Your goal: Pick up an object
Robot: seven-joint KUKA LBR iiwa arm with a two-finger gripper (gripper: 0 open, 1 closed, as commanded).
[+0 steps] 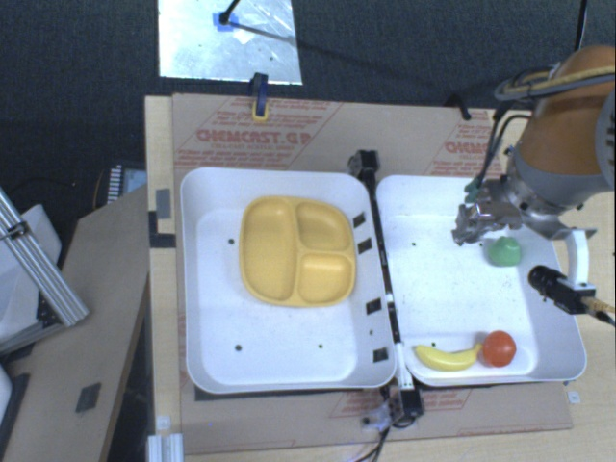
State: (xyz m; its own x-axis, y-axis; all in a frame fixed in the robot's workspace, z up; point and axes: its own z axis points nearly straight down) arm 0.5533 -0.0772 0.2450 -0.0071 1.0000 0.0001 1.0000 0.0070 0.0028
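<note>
In the right bin (433,287) a green round object (503,251) lies near the far right side. A yellow banana (446,357) and an orange-red ball (498,347) rest side by side at the bin's near edge. My gripper (472,227) hangs over the far right part of this bin, just left of the green object and very close to it. Nothing shows between its fingers.
The left bin (212,354) holds a yellow divided plate (295,250) in its middle. A black divider with clips (377,258) runs between the bins. The arm's bulky orange and grey wrist (568,142) looms over the right bin's far right corner.
</note>
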